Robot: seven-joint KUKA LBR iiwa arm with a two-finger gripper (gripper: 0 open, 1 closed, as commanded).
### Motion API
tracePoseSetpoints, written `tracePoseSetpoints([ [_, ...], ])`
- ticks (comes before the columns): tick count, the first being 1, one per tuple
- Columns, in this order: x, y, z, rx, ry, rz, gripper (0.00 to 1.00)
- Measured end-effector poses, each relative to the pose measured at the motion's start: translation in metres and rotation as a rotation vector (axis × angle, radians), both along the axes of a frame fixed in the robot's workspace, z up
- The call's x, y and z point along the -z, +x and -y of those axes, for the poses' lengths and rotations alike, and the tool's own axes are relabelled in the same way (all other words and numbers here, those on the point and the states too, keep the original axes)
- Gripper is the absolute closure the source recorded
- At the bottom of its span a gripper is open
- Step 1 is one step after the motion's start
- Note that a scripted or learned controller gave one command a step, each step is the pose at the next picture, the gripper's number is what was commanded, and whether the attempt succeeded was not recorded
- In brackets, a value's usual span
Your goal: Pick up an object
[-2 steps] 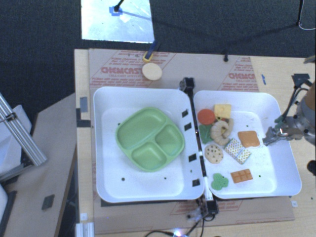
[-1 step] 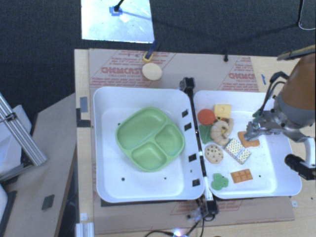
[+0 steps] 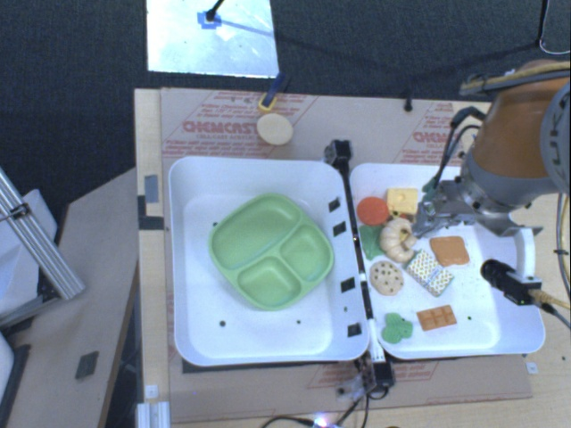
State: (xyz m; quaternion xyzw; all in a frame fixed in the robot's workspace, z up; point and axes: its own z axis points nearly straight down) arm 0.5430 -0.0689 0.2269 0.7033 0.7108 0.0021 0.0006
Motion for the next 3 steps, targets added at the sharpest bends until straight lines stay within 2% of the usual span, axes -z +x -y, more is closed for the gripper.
tracePoseSetpoints([
  [1,0.004,0.007,-0.059,0.000,0.000,-0.002,1.00],
  [2,-0.007,0.026,-0.109,0.001,0.000,0.000,1.00],
  [3,-0.002,0.052,-0.155,0.002,0.000,-0.001,1.00],
])
